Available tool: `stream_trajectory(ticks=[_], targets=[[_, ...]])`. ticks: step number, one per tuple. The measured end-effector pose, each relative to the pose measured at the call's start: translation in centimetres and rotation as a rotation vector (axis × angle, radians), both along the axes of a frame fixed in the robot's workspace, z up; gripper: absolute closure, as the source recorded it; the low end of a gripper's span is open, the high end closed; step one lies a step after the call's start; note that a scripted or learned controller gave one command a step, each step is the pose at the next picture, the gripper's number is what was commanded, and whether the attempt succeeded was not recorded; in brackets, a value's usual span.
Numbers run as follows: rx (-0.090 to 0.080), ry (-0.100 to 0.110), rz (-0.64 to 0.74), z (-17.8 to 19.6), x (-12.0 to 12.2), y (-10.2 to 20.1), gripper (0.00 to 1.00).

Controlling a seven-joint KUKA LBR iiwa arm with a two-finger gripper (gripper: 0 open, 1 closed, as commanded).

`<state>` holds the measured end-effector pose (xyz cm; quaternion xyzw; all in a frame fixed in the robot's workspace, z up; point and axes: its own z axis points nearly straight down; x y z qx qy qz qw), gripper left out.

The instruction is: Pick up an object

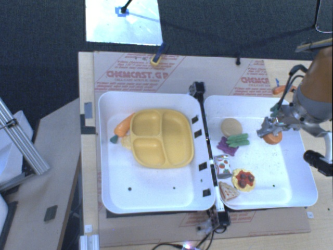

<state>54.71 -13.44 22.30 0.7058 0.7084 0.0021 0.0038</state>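
From my seat I see the arm [318, 82] reaching in from the right, its orange band above the wrist, with the gripper [271, 128] lowered over the upper right part of the right bin [296, 186]. An orange piece [272, 136] lies directly under the metal tip, touching it or very nearly so. I cannot tell whether the jaws are released or clenched, nor whether that orange piece sits between them or just rests on the bin floor beneath.

The rest of the right bin's contents lie to the left of the jaws, apart from them. A round tan bun [231, 126] sits near the bin's upper left. Just below it are a green bean-like piece [238, 138] and a purple piece [226, 146], touching one another. Lower down, against the divider, lies a small white card-like item [222, 165], then a yellow round piece with red topping [244, 179], and a wedge-shaped slice [228, 191] at the bottom left corner.

The left bin [119, 191] holds a yellow sectioned tray [160, 138], lying flat in its upper middle. A toy carrot [123, 126] rests against the tray's left edge. Both bins sit side by side on the counter [62, 139].
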Motion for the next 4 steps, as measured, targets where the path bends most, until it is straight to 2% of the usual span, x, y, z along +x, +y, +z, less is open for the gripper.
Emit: stream_trajectory(ticks=[1, 2, 3, 4], targets=[[0.002, 0.006, 0.0, 0.1, 0.1, 0.0, 1.0], [0.004, 0.006, 0.005, -0.8, 1.9, 5.0, 1.0], [0.004, 0.005, 0.006, 0.5, 3.8, 10.1, 1.0], [0.003, 0.006, 0.005, -0.5, 5.6, 14.6, 1.0]])
